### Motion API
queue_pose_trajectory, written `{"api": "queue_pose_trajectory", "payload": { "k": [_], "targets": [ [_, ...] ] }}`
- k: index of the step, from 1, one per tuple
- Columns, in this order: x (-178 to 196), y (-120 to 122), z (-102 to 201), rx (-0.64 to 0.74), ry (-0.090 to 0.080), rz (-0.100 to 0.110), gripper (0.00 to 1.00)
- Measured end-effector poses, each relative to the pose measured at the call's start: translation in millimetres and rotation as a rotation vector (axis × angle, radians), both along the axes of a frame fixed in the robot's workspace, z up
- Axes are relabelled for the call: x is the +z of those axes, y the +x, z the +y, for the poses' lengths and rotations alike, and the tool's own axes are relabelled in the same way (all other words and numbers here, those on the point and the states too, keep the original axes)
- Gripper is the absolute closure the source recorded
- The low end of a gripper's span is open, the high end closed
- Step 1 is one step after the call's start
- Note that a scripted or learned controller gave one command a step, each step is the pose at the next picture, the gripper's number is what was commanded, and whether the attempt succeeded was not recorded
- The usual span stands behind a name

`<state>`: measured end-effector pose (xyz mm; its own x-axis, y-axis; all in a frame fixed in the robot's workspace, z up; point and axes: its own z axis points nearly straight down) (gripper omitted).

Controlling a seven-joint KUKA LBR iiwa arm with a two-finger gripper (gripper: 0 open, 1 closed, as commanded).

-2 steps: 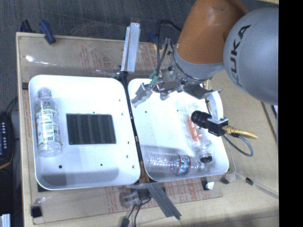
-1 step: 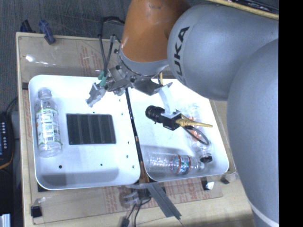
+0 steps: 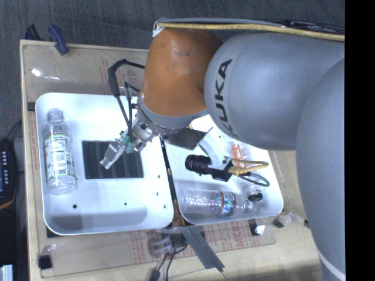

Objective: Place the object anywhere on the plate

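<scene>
A black ribbed rectangular plate (image 3: 96, 164) lies flat in the middle of the left bin (image 3: 94, 218). My gripper (image 3: 110, 158) reaches in from the right and sits over the plate's upper right part, pointing down and to the left. A small green piece shows on the gripper just behind its tip. I cannot make out anything held in it. A clear plastic bottle (image 3: 58, 152) with a white label lies lengthwise along the left wall of the left bin, apart from the plate.
The right bin (image 3: 275, 206) holds a second clear bottle (image 3: 215, 202) lying along its near wall and a small orange-pink item (image 3: 238, 151) further back. The arm's large grey and orange body covers most of that bin. A blue clamp (image 3: 57, 38) sits at the bench's far left corner.
</scene>
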<state>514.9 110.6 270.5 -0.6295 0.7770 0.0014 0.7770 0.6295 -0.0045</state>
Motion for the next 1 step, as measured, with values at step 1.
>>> {"api": "queue_pose_trajectory", "payload": {
  "k": [1],
  "targets": [
    [-48.6, 9.9, -16.5, 0.217, 0.001, 0.000, 0.00]
  ]
}}
